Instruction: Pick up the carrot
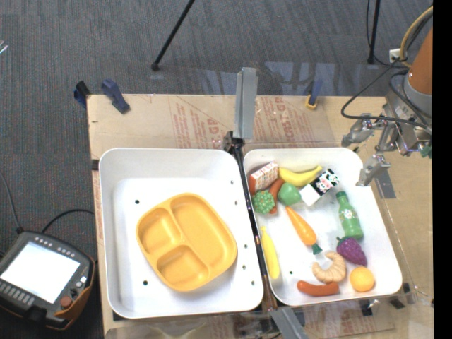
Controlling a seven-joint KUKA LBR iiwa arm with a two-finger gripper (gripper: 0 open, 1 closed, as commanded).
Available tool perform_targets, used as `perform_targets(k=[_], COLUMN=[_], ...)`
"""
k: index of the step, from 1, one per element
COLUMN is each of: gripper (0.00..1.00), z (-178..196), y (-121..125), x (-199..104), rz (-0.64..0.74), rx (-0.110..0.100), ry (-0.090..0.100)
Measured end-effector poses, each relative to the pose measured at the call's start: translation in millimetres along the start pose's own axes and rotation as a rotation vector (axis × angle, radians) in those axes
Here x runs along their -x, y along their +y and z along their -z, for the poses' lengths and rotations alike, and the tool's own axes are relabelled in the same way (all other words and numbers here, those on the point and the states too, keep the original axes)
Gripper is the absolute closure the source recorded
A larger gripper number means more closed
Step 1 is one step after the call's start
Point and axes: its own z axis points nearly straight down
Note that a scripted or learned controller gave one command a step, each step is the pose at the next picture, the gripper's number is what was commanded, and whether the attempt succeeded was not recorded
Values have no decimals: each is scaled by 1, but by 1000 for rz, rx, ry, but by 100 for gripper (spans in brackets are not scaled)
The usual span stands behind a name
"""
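We judge the task not yet started: the carrot lies untouched in the middle of the right bin, slanted, between the green bottle and the corn, just below the green pepper. All of the pick is left. The gripper hangs above the bin's upper right corner, well apart from the carrot, arm coming in from the right. We see nothing in the fingers; how far apart they stand we cannot tell.
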Motion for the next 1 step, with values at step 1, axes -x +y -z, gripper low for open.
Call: perform_targets(k=[1], gripper=[0], z=[-134], y=[43], x=[-36], rz=[77], rx=[5], ry=[14])
